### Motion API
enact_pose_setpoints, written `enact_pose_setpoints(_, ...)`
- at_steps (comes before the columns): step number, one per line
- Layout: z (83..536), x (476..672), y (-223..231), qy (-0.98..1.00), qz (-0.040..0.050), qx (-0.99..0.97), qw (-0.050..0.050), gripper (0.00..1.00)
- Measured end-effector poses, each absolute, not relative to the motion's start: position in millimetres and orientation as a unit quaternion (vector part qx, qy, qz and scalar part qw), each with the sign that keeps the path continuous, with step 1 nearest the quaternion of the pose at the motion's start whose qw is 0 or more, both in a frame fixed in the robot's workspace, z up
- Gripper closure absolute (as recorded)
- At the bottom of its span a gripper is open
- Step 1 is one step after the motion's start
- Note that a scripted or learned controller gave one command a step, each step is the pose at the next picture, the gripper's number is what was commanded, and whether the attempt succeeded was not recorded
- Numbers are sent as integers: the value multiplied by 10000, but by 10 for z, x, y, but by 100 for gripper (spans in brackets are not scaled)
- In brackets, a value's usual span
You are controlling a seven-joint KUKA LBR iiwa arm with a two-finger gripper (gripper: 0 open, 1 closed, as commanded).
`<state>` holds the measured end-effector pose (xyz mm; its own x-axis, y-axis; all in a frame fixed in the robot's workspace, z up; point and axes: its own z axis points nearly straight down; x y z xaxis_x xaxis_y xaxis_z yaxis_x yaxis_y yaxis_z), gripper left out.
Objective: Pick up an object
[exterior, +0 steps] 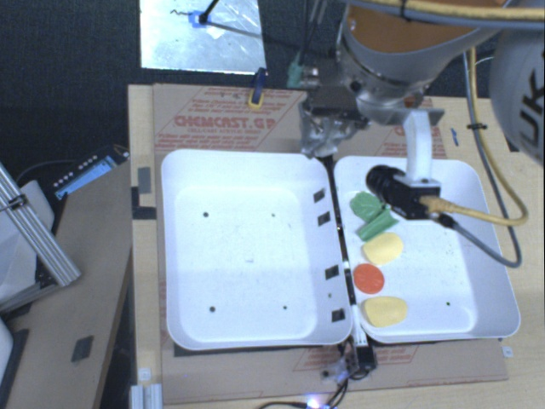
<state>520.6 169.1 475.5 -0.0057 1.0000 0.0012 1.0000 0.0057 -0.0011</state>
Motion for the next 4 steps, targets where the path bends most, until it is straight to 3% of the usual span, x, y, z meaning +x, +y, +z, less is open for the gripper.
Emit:
enact_pose_setpoints(1,4549,4858,1905,-7095,-2,-7047,8,100)
enact_pose_setpoints(2,4961,5685,1967,-7071,-36,-7071,-29,100)
enact_pose_setpoints(3,5387,4830,2151,-7105,-35,-7036,1,100)
enact_pose_setpoints(4,4070,4856,2351,-7092,51,-7049,20,100)
